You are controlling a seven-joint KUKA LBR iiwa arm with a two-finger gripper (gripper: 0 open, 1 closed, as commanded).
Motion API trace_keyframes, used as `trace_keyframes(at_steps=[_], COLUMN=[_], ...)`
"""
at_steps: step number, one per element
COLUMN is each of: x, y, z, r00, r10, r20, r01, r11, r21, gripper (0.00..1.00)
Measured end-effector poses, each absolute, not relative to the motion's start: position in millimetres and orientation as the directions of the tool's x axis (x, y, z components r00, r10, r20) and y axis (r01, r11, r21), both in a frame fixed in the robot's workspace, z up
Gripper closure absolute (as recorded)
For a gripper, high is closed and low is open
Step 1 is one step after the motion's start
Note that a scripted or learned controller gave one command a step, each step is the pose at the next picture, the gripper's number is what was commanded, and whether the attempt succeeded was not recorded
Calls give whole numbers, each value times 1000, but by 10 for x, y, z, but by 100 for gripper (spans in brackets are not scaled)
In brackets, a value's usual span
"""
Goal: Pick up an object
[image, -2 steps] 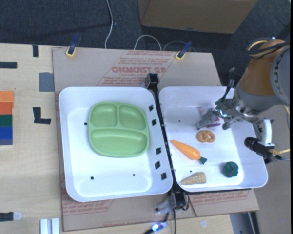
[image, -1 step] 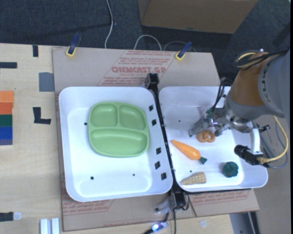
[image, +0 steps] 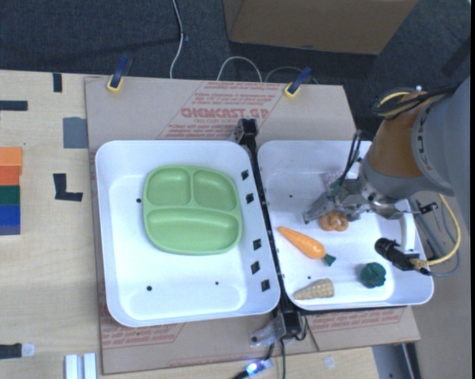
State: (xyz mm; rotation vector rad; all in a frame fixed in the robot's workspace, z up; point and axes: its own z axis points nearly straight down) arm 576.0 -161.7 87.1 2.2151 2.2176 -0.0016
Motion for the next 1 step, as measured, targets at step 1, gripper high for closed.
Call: trace_keyframes(at_steps=[1], x=[5780], y=[-1618], z=[1002], r00=[-2], r10=[1000], r20=[-6], r01=[1000], r11=[2], r21=[10], gripper=[100])
